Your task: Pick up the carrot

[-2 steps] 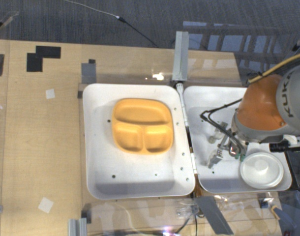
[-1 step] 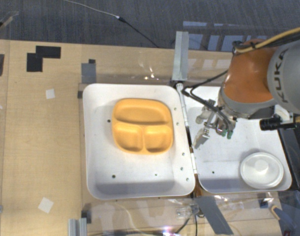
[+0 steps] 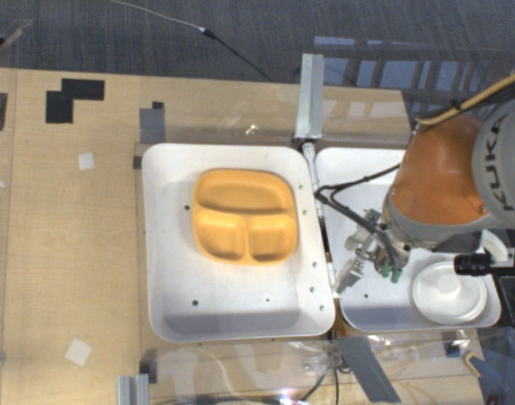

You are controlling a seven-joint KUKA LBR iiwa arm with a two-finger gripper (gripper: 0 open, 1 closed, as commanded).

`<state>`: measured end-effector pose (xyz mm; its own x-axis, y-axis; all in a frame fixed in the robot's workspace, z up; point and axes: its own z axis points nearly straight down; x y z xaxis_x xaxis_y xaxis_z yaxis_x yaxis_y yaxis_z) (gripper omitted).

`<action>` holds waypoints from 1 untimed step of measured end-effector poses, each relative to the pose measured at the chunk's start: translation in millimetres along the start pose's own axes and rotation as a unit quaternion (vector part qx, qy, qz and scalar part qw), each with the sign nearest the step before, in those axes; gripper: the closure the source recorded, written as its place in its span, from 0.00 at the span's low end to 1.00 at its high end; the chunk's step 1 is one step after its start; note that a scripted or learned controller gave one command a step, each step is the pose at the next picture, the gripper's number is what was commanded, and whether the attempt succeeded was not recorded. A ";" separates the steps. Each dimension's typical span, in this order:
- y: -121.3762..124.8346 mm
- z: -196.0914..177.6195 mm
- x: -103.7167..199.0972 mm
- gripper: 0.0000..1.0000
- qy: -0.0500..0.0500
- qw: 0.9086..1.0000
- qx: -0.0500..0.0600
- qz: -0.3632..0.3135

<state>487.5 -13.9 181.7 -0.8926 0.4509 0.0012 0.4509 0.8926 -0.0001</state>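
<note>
The arm hangs over the right bin (image 3: 359, 306), its gripper (image 3: 371, 256) low near that bin's nine o'clock edge; whether it is open, I cannot tell. No carrot is visible to me; it may lie under the arm. This looks like the reach-and-grasp step. Next comes closing on the carrot and lifting.

A yellow divided tray (image 3: 245, 215) sits in the left bin (image 3: 169, 251), and a white bowl (image 3: 448, 291) at the right bin's five o'clock.

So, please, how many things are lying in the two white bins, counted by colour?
Yellow: 1, the yellow plastic divided tray with three compartments, in the left shallow white bin.
White: 1, the small round white bowl, in the right shallow white bin.
Total: 2. The grey arm hangs over part of the right bin, so more could be hidden there.
</note>
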 end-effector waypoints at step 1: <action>-51.1 -0.9 -26.3 0.00 -0.002 0.987 0.000 0.160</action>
<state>488.0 -71.4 182.6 -0.7046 0.7096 -0.0023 0.7096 0.7046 0.0007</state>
